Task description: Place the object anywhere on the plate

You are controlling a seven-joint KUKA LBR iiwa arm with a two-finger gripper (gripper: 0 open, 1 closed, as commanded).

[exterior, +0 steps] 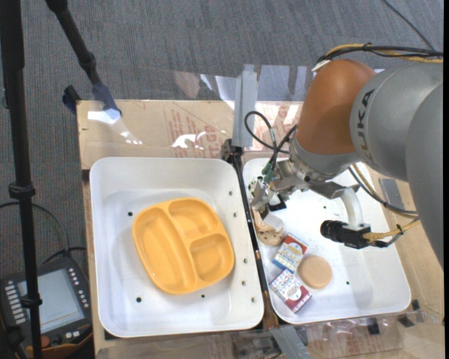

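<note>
From the overhead cam I honestly can't tell how the jaws [263, 197] are set; the arm's bulk hides most of them. They're over the right bin's [389, 275] left edge, above a tan object [269, 235]. Yellow plate [183, 244] sits in the left bin [108, 275].

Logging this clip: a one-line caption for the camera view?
KUKA arm's gripper hovers over right-bin objects; yellow plate waits in the left bin.
</note>
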